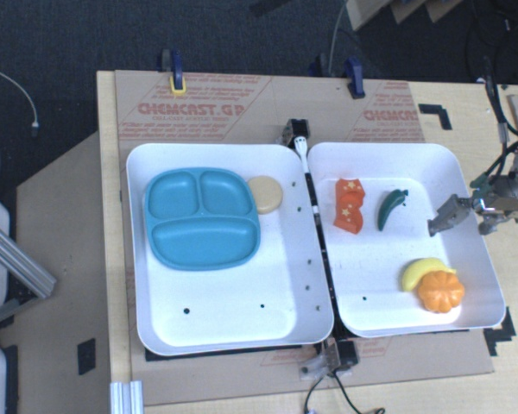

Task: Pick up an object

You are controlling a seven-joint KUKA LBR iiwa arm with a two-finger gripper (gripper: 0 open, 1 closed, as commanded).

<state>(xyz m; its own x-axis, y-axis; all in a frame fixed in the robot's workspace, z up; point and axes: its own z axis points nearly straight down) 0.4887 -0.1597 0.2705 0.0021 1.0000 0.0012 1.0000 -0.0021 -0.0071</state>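
Note:
The right bin (388, 317) holds a red block-shaped toy (350, 205), a small dark green pepper (391, 208), a yellow fruit (421, 271) and an orange pumpkin (440, 291) that touches the yellow fruit. My gripper (464, 212) hangs over the right rim of this bin. It is to the right of the green pepper and above the yellow fruit in the view. I see nothing held in it. Most of the arm is cut off at the right edge.
The left bin (233, 317) holds a blue divided plate (203, 218) with a beige round disc (264, 194) beside its right edge. Blue clamps (355, 76) stand at the back of the cardboard-covered bench. Cables hang at the right.

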